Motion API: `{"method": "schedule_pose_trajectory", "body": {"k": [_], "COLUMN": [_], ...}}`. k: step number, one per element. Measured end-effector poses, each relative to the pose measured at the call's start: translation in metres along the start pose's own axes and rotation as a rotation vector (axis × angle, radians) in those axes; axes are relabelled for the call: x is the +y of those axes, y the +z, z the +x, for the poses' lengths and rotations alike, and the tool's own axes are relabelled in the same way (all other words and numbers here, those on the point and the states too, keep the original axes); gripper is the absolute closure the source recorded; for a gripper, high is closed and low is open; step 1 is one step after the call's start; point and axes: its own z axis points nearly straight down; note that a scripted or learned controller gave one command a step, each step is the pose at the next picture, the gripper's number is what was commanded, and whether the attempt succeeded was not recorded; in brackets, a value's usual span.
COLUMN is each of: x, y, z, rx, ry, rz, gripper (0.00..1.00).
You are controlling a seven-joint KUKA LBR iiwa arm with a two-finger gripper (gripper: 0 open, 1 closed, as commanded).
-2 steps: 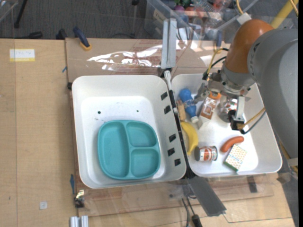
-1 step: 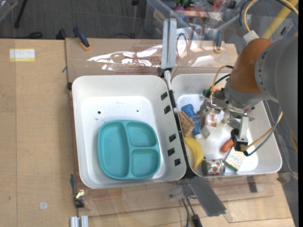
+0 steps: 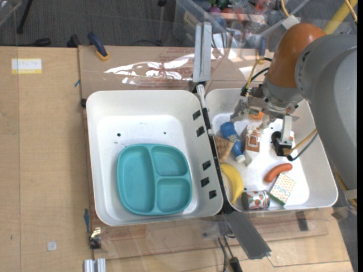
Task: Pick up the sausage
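The sausage [image 3: 278, 170] is a short red-orange link lying at a slant on the floor of the right bin [image 3: 317, 174], toward its front right. My gripper [image 3: 253, 112] hangs over the back half of that bin, up and to the left of the sausage and clearly apart from it. Under the gripper stands a small brown and white carton [image 3: 253, 140]. Nothing can be seen held in the gripper.
Around the sausage lie a patterned flat packet [image 3: 283, 187], a small can [image 3: 256, 199], a banana [image 3: 233, 178] and a blue bottle [image 3: 229, 131] by the left wall. The left bin [image 3: 102, 123] holds a teal divided plate [image 3: 154, 178].
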Motion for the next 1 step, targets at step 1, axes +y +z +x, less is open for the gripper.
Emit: {"method": "schedule_pose_trajectory", "body": {"k": [1], "x": [0.0018], "y": [-0.0121], "z": [0.0002], "rx": [-0.003], "ry": [-0.003], "rz": [-0.006], "gripper": [1.0]}}
